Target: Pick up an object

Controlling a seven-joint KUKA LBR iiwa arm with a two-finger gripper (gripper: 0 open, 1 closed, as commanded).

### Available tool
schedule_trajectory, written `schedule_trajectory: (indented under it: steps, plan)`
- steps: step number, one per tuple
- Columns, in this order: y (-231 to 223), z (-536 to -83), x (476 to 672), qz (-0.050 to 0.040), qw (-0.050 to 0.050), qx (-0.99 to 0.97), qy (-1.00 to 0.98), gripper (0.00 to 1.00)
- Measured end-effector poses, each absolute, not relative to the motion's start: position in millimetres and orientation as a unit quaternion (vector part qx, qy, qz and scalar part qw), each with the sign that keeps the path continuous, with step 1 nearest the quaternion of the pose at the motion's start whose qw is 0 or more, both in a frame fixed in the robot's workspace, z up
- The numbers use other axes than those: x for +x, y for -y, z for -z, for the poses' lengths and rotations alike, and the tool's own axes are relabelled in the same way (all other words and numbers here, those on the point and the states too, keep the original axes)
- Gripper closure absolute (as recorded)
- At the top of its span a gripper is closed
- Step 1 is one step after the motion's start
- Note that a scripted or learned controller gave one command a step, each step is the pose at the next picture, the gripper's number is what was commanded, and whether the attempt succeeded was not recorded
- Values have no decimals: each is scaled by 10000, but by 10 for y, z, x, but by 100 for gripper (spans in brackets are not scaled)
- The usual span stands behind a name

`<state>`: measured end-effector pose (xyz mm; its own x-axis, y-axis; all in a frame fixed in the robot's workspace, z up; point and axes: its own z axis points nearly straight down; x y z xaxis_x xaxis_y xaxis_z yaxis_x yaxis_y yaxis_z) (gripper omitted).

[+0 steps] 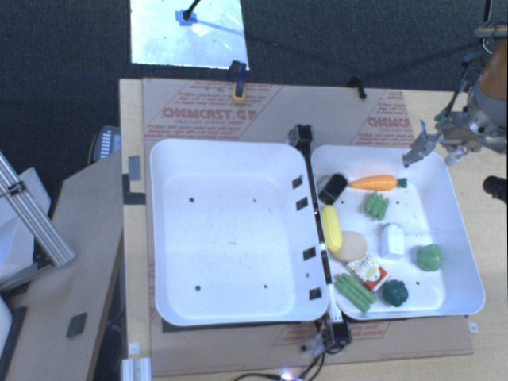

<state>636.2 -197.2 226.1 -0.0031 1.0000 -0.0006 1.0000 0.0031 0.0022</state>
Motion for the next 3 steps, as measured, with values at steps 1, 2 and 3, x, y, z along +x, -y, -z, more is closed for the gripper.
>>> schedule_trajectory:
  steps: [1, 2, 3]
  plan:
    - [1972, -2375, 6371, -17, 30, 7048, -7094, 100]
    - [600, -4146, 6618, -86, 76, 7005, -7136, 100]
    - [250, -4360, 5471, -20, 0, 7041, -7101, 100]
